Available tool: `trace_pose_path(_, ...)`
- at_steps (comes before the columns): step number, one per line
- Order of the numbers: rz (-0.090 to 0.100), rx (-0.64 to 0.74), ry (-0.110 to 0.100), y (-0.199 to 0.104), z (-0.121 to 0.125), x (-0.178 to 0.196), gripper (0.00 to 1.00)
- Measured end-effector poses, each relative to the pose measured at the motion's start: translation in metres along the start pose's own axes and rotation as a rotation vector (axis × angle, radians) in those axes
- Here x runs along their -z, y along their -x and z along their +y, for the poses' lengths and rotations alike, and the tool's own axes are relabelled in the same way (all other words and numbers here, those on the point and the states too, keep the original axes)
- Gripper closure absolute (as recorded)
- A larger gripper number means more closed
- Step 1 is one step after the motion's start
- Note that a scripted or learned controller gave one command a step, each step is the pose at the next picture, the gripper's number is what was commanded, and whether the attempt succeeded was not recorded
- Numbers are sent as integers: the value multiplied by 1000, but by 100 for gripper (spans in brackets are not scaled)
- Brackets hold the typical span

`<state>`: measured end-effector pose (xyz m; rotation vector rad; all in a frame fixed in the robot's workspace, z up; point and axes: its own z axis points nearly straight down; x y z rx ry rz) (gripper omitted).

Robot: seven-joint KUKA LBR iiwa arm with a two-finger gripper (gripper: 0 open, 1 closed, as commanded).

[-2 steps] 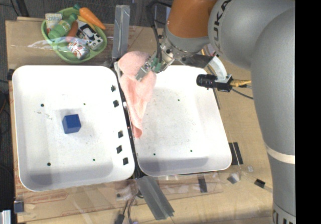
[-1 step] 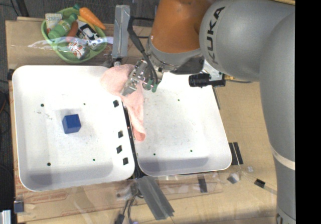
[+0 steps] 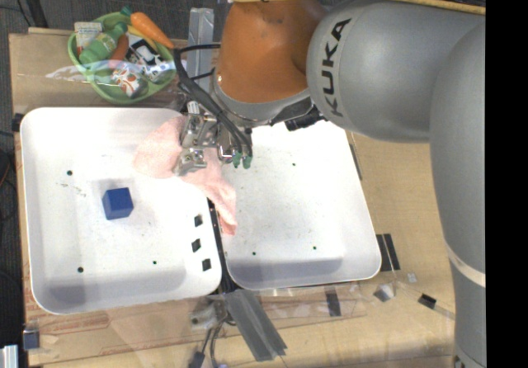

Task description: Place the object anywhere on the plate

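Leftward first: left bin [image 3: 49, 160], white and shallow, with the blue cube [image 3: 118, 202] resting flat on its floor, well apart from every wall. Beyond that bin's far edge, on the bench, a green bowl [image 3: 111, 92] heaped with toy food, an orange carrot on top.

Toward the middle: pink plate [image 3: 157, 152], pale and see-through, lying aslant over the rim where the two bins meet, partly in each. Well apart from the cube, nothing resting on it.

Over the plate's upper part: gripper [image 3: 191, 162], pointing down, nothing visibly held; released or clenched, cannot tell.

Rightward: right bin [image 3: 297, 218], white floor with small dark specks. Above it, reaching in from the right, the grey arm [image 3: 388, 69] with its orange band.
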<state>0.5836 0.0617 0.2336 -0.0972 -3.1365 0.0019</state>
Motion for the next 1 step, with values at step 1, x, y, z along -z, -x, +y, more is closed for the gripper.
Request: trace_pose_path(1, -1, 0, 0, 0, 0, 0, 0)
